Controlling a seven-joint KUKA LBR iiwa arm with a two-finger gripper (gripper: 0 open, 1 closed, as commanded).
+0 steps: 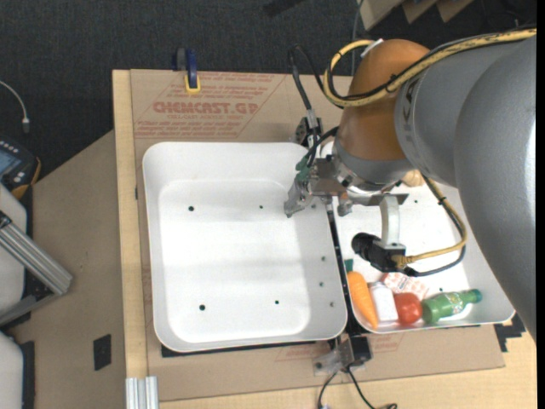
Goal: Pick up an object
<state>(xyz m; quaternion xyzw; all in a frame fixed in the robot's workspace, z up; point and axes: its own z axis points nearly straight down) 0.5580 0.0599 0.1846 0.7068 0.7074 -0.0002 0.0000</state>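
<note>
Two shallow white bins sit side by side on a brown board. The left bin (230,245) lies bare. Above the rim between the bins hangs the gripper (300,196); whether it is open or closed cannot be told. In the right bin (490,309), at its near edge, lie a carrot (361,298), a red object (408,308) and a green bottle (449,305), close together.

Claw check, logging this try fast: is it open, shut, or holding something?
Claw: cannot be told; it sits above the dividing edge between the left bin and the right bin.
</note>
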